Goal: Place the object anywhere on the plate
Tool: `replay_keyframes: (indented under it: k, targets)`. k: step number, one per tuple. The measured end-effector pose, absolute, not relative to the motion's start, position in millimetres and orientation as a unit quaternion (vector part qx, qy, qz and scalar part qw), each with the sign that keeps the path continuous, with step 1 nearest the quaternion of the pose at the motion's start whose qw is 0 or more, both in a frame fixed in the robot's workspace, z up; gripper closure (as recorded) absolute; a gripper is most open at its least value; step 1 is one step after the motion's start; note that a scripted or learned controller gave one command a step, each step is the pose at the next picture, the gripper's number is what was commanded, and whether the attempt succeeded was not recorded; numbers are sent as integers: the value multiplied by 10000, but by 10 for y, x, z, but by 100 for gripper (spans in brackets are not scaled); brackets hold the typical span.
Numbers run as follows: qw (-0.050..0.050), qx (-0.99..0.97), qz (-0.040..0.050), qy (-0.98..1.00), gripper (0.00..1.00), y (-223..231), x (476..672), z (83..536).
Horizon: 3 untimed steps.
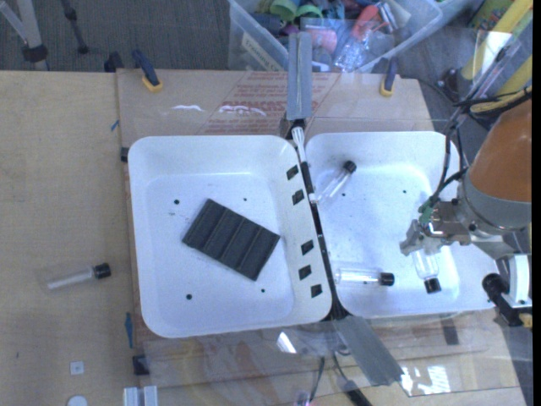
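My desk (59, 184) is pale wood, with a brown cardboard sheet (211, 100) clamped along its far edge. Behind it lies grey carpet (152, 15), where a clear plastic tub (338, 15) holds bright, jumbled odds and ends. Light glares off a glossy panel (414, 379) at the near edge.

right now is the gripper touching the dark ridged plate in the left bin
Apart. The camera view shows the gripper over the right bin, while the dark ridged plate lies in the left bin beyond the divider.
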<state>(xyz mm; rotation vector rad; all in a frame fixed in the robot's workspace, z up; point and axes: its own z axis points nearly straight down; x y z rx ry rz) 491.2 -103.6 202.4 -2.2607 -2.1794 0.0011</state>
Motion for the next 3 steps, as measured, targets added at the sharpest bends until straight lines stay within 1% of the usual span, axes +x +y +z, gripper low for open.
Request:
replay_keyframes:
  k: [1,2,3]
  targets:
    - [-5,-6622,2,-7493,100,-493,5886,2377]
    - [-7,-6957,3,-7183,100,-13,6644,2350]
    - [10,-7458,15,-6662,100,827,6660,2113]
